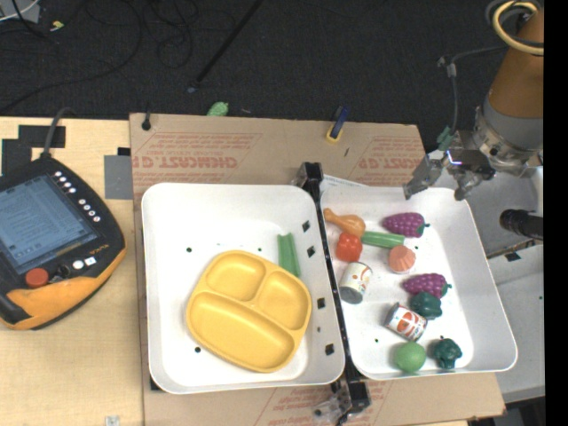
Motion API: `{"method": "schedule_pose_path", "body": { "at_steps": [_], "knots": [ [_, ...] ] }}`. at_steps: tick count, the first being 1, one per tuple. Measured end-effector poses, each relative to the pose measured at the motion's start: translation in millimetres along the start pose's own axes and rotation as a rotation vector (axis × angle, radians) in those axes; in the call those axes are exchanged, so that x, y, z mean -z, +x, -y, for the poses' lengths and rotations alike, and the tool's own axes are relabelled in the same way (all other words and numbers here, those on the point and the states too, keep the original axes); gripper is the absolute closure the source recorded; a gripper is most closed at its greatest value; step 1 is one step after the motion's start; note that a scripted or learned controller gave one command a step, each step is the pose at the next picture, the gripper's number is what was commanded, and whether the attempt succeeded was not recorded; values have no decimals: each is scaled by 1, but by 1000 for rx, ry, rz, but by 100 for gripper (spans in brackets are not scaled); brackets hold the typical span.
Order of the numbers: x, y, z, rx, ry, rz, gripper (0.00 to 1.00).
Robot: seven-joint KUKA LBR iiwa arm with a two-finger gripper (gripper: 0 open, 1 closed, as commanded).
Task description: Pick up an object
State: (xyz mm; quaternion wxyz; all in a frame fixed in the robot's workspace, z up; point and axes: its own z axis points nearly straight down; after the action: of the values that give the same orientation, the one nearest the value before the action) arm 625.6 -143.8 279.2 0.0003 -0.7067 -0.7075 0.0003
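The right bin [486, 273] holds several toy foods: an orange carrot [344, 222], two purple grape bunches [404, 224] [424, 284], a green cucumber [382, 239], a red tomato [349, 248], a peach-coloured fruit [401, 258], a white can [356, 282], a red-labelled can [407, 322], a lime [409, 357] and two dark green pieces [426, 305] [445, 352]. My gripper [441, 183] hangs above the bin's far right corner. It is open, its fingers are spread, and nothing is between them.
The left bin [169, 238] holds a yellow divided plate [248, 309] and a green stick [287, 254] by the dividing wall. A teach pendant [49, 238] lies on the bench at the far left. Cardboard [231, 153] underlies both bins.
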Motion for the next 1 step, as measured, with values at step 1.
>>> {"method": "schedule_pose_path", "body": {
  "at_steps": [1],
  "knots": [
    [10, 0, 0, 1, 0, -1, 100]
  ]
}}
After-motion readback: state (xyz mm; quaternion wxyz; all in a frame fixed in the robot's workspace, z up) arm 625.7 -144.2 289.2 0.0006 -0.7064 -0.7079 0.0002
